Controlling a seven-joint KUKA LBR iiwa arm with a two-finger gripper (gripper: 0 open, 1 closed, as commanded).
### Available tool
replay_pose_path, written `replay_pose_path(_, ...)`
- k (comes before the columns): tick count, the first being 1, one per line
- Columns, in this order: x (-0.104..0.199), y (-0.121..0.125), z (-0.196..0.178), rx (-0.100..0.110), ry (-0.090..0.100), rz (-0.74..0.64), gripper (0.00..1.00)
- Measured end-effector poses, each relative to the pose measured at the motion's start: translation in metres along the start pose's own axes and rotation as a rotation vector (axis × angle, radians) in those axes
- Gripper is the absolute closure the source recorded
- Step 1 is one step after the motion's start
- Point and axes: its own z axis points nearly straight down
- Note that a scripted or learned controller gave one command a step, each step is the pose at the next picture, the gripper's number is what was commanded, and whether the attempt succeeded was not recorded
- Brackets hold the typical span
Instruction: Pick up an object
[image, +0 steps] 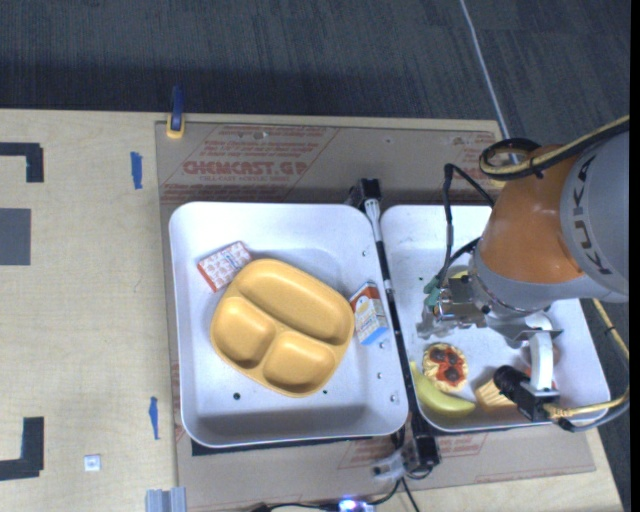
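My gripper (441, 316) hangs low over the left part of the right bin (420, 226), with the grey and orange arm above it hiding the bin's middle. Just below the gripper lies a small round toy pizza (446, 365) with red and dark toppings. A yellow banana (438, 396) curves along the bin's front edge beside it. A tan ridged piece (489, 393) lies to the banana's right. A bit of something yellow-green (459, 272) peeks out from under the arm.
The left bin (200, 400) holds a large yellow divided tray (281, 325), a red and white packet (222, 264) at its upper left and a small carton (368, 314) against the right wall. A dark divider rail (383, 270) runs between the bins.
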Motion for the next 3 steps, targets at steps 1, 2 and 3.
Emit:
replay_pose_path(1,-0.072,-0.002,0.000,-0.001,-0.003,0.002,1.00)
replay_pose_path(2,-0.150,0.004,0.040,0.002,-0.001,0.002,1.00)
replay_pose_path(3,-0.194,-0.010,0.093,0.005,0.011,-0.006,1.00)
